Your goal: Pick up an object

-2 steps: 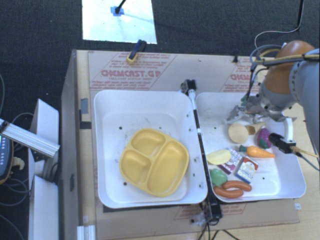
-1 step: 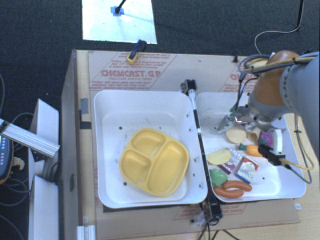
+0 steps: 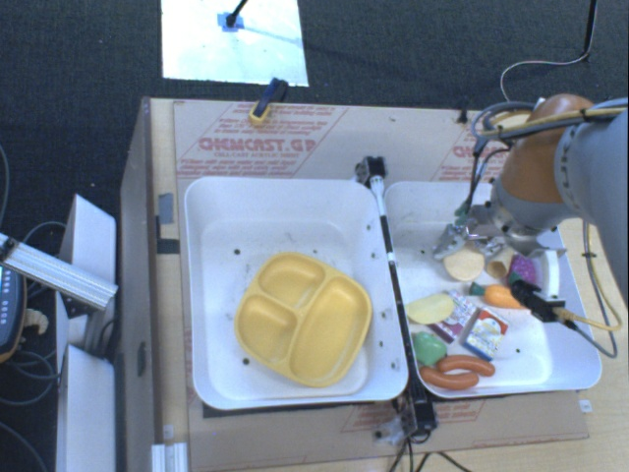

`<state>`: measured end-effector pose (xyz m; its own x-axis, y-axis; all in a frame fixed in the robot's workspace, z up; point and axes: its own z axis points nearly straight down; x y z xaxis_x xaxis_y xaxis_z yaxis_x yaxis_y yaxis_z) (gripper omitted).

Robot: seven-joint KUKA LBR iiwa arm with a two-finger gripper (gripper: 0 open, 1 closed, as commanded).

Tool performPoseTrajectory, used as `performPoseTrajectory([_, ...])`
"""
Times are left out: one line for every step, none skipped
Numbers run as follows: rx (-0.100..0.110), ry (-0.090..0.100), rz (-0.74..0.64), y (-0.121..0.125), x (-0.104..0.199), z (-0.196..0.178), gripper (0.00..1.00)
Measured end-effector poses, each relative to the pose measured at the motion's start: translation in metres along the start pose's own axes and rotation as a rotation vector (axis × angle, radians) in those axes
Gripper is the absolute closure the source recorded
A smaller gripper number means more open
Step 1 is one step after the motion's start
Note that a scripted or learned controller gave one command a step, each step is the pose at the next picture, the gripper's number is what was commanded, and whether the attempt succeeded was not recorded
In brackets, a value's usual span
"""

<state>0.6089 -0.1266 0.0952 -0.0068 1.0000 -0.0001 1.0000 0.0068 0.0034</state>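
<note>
— Dark carpet surrounds the bench, which carries two white bins. Contents?

— Left bin: one yellow divided plate, lying flat. Right bin: toy food clustered at the near right, including a pale slice, carrot, sausage, green piece and small printed packet.

— Gripper?

— Gripper low over the right bin, just beside the pale slice. Jaw position cannot be told.

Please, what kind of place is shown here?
Probably a robotics lab bench for grasping trials: a robot arm reaches over two white bins, one holding toy food, the other a yellow divided tray.
</note>
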Motion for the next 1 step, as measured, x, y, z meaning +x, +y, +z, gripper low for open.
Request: performPoseTrajectory([-0.001,0.001,0.002,-0.0065,0.0626,-0.0904,1.0])
